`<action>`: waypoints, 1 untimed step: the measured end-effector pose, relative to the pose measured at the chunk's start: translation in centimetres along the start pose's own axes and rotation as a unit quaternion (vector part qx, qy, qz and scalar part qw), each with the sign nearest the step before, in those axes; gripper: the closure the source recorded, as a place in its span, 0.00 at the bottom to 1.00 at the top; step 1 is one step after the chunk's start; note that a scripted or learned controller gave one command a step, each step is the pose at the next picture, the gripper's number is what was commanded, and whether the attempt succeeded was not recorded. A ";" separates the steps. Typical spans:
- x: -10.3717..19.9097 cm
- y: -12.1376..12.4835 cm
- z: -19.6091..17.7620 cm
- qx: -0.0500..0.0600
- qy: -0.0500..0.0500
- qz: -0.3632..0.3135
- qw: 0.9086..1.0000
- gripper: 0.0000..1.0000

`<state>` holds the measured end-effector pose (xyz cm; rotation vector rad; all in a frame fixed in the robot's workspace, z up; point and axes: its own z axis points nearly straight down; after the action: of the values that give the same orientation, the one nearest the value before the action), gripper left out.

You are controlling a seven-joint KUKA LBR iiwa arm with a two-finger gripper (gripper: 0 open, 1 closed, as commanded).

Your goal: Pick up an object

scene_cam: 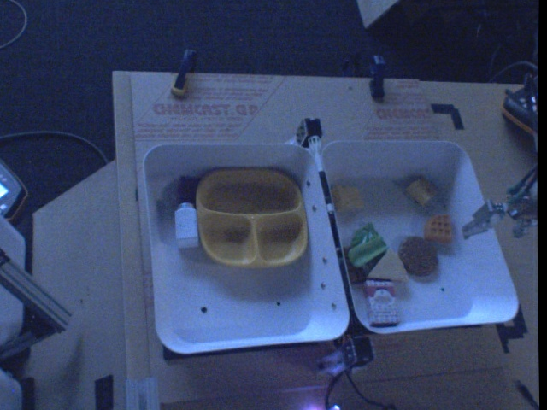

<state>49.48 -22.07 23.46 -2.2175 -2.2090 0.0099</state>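
We see the gripper [479,221] over the right bin's [479,290] right rim, jaws open, gripping nothing; waffle [438,228] and cookie [419,255] nearby.

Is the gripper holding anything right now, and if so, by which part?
Nothing is held: the gripper sits at the right bin's right rim, with no object between its jaws.

We see dim, bluish light over a dark floor [102,24], a pale wooden surface [256,101] with faint red lettering, and a white cable [17,11] at left.
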 end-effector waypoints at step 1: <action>0.1 0.3 -0.7 -0.007 -0.002 -0.002 1.000 0.00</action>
<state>49.76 -22.02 24.14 -2.2219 -2.2219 0.0000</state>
